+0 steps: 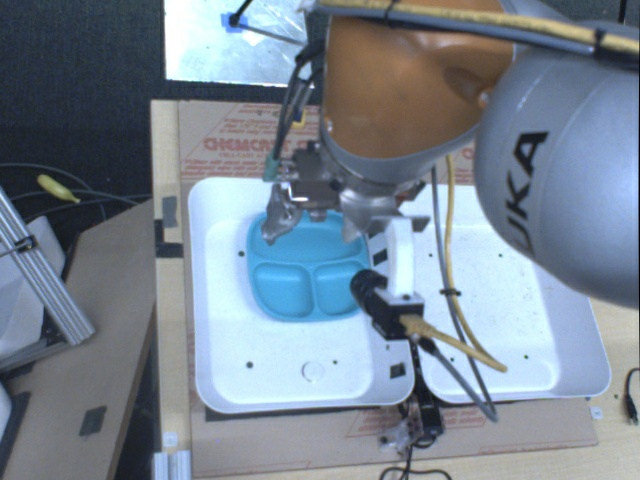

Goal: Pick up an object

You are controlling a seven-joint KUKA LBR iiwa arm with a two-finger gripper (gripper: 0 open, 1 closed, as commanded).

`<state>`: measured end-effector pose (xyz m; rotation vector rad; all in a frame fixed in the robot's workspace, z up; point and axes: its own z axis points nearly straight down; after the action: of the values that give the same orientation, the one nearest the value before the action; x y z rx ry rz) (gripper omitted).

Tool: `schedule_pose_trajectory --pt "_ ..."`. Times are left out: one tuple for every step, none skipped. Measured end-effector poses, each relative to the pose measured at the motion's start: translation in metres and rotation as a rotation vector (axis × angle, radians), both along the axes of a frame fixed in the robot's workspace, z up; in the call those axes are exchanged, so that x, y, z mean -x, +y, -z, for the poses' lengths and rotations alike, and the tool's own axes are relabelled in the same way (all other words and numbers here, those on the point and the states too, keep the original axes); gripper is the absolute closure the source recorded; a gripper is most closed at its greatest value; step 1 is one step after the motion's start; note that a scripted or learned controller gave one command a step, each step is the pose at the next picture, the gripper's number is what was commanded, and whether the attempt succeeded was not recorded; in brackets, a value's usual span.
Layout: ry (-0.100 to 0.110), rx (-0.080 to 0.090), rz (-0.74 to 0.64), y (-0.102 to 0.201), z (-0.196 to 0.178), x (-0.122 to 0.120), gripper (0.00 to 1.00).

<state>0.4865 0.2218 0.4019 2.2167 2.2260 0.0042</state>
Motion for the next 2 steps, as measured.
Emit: schedule_pose_trajectory --pt "-0.012 -0.004 0.002 0.0067 -0.1398 -0.0753 0.0" --pt "-0.002 0.0 -0.005 0.0064 -0.1439 -0.0733 1.0"
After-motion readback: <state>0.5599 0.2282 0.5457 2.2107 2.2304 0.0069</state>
